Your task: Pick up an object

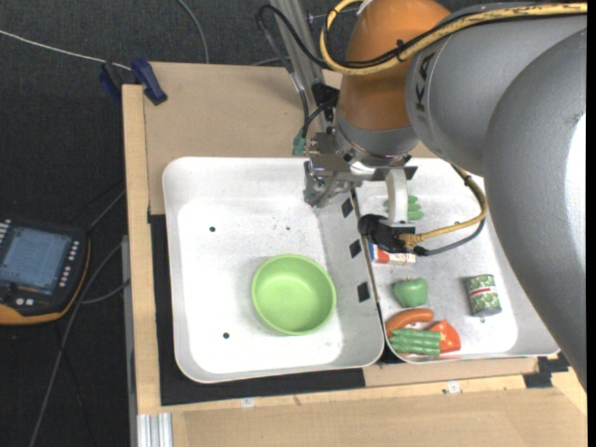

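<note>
Two white bins (pixel 186 250) below me — my gripper (pixel 321 186) hangs at twelve o'clock from the green bowl (pixel 293 293), grip unclear, nothing picked yet.

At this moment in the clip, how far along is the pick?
Nothing looks picked yet. The gripper sits at the far end of the divide between the bins, with no object visible between its fingers. The green bowl lies in the left bin; the green pepper, small can and orange carrot lie in the right bin. Reaching, grasping and lifting are left.
</note>
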You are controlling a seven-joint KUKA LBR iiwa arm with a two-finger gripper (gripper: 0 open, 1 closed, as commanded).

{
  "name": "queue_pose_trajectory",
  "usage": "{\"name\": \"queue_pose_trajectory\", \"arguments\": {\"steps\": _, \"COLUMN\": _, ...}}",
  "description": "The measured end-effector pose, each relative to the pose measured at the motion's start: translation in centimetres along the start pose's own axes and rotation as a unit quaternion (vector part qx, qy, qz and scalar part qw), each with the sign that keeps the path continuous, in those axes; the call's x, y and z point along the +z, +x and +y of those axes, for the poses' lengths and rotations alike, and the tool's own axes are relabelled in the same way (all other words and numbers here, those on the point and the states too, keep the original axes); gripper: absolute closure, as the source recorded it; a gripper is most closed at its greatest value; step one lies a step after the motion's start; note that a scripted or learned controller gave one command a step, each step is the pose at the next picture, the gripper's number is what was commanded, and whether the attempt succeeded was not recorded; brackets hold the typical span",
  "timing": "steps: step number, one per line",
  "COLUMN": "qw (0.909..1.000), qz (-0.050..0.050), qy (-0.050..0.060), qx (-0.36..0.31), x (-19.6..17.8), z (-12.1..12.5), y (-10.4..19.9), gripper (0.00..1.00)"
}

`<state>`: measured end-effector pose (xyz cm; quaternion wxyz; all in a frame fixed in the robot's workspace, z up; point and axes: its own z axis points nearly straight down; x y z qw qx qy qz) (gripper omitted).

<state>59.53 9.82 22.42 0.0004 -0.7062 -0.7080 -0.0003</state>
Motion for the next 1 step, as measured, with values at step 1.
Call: {"name": "queue_pose_trajectory", "arguments": {"steps": 1, "qw": 1.0, "qz": 0.0, "qy": 0.0, "qx": 0.001, "x": -0.01, "z": 0.02, "y": -0.14, "gripper": 0.0}}
